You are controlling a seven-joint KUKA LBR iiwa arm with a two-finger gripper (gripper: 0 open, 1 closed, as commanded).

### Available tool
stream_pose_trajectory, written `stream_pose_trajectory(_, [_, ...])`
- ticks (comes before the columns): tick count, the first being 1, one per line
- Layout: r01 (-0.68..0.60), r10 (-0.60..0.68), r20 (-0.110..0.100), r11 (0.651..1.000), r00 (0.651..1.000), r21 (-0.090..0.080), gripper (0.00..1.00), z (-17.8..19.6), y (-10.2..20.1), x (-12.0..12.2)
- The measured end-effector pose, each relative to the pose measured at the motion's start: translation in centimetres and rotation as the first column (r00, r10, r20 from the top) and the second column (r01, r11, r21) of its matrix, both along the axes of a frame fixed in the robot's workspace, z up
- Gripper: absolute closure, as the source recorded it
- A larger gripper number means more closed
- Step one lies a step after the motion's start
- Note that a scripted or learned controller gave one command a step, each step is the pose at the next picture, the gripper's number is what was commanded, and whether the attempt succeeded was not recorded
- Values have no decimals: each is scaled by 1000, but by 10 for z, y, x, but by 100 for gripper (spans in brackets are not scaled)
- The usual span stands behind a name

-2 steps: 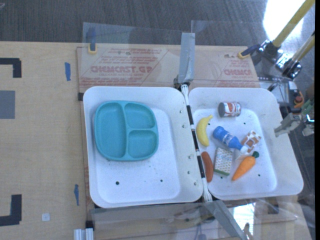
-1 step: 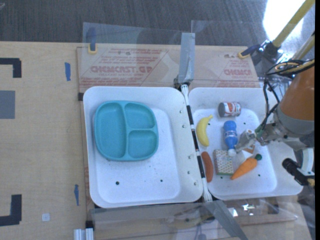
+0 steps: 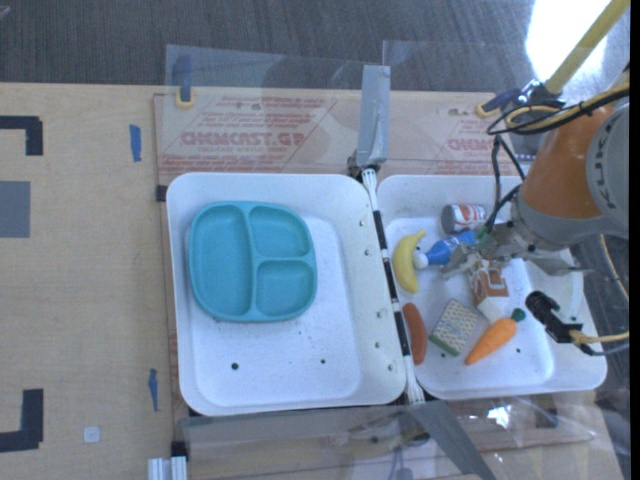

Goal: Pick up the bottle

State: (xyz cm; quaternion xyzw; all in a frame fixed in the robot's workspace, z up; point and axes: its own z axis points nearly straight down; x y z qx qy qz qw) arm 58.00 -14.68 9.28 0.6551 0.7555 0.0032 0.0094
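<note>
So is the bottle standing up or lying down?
Lying down. The bottle rests on its side in the right bin, beside the banana.

The light wooden bench (image 3: 80,298) carries two shallow white plastic bins side by side. The left bin (image 3: 270,368) and the right bin (image 3: 520,373) touch along a shared edge. Behind them lies a flat brown cardboard sheet (image 3: 250,133) with red print. Black tape marks (image 3: 25,136) and blue tape strips (image 3: 135,141) sit on the bench's left part.

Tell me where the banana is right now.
The banana lies in the right bin, near its left wall, with the hot dog below it and a small blue-and-white item just to its right.
</note>
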Motion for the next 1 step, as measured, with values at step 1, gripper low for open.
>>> stream_pose_trajectory(1, [79,-79,-47,997,996,3,0,-8,28,68])
